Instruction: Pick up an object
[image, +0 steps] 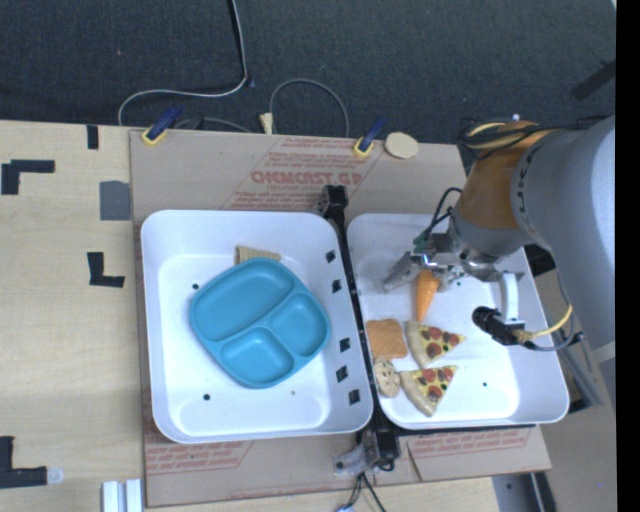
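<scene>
My gripper (426, 270) hangs low over the upper middle of the right bin (540, 400). Its two grey fingers (399, 274) are spread, so it is open. An orange carrot (426, 296) lies just below it, thick end up between the fingers and tip pointing toward the near edge. I cannot tell whether the fingers touch the carrot. Below the carrot lie two pizza slices (434, 343) (430, 385), a square of toast (386, 338) and a small round cookie (386, 377).
The left bin (170, 400) holds a blue divided plate (260, 322) with a tan bread slice (257, 254) peeking out behind it. A black divider (345, 300) runs between the bins. A small wooden disc (401, 145) sits on the cardboard behind the right bin.
</scene>
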